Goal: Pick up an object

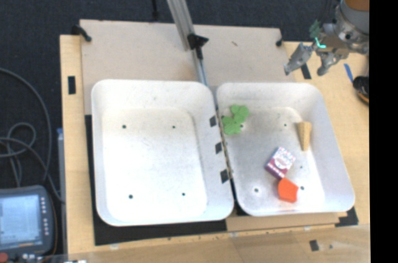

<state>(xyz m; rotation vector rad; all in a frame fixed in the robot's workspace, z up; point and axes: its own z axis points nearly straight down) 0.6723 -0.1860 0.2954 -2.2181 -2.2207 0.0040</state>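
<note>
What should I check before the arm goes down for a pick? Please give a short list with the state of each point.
1. Gripper open: ok, fingers spread.
2. Gripper holds nothing: ok.
3. Gripper above a target: not ok, it hangs past the right bin's top rim.
4. Targets in the right bin: ok, green toy, cone, purple box, orange block.
5. Purple box and orange block apart: cannot tell.
</note>
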